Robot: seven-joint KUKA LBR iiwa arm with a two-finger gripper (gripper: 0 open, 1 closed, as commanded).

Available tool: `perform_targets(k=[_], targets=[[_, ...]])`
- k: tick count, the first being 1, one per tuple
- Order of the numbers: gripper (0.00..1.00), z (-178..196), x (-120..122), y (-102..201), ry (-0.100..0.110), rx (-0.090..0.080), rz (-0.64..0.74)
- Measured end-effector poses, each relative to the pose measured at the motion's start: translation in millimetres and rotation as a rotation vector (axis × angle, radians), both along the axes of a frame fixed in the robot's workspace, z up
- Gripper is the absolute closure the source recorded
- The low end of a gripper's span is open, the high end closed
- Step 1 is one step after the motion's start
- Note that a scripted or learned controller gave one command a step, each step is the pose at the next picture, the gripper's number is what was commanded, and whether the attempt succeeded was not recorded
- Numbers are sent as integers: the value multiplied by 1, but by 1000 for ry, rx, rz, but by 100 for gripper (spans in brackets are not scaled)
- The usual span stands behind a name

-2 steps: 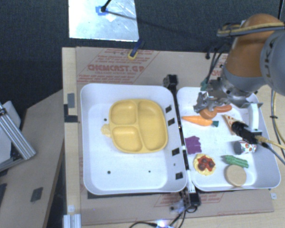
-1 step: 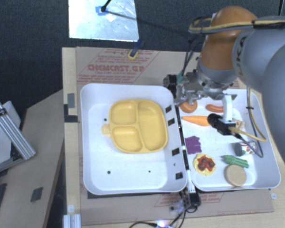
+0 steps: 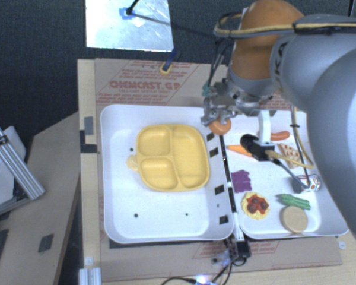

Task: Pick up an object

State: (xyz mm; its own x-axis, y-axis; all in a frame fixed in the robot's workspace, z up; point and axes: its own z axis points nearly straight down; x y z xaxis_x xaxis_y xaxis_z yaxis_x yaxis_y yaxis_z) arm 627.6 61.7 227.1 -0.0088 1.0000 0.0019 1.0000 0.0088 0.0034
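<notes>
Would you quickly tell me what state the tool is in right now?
Tool: shut on an orange ring-shaped toy, held above the divider between the bins.

The grey arm (image 3: 326, 88) reaches in from the right, its orange-banded wrist (image 3: 258, 34) angled downward.

A divided tray (image 3: 169, 157) sat in the left bin (image 3: 115, 218), while toy foods (image 3: 256, 205) lay scattered in the right bin (image 3: 329, 221) beside it.

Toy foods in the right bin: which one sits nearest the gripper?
The orange ring, right under the gripper at the bin's top left corner; the others lie lower.
</notes>
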Motion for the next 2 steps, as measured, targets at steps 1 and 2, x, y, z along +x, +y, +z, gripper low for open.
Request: perform_targets(k=[1, 2], targets=[[100, -12, 12, -6, 1, -3, -4], [100, 9, 11, -1, -1, -1, -3]])
